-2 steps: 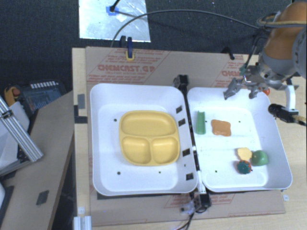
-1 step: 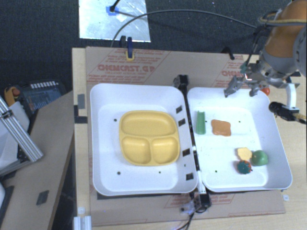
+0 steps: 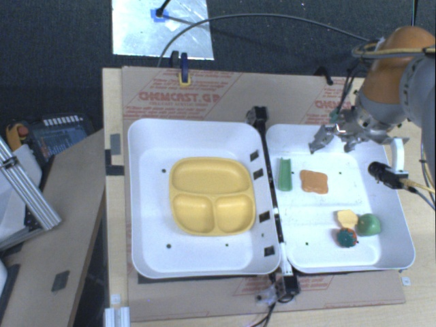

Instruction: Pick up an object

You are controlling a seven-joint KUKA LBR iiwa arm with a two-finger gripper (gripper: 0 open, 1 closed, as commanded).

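Your gripper is hovering over the right bin's upper edge.
Its 2 fingers are spreading open, gripping nothing; the orange piece is lying just below, centre-right of the frame, beside a green block.

I work in a robotics lab: my counter carries two white bins on printed cardboard, with loose cables, aluminium framing and an electronic handset alongside
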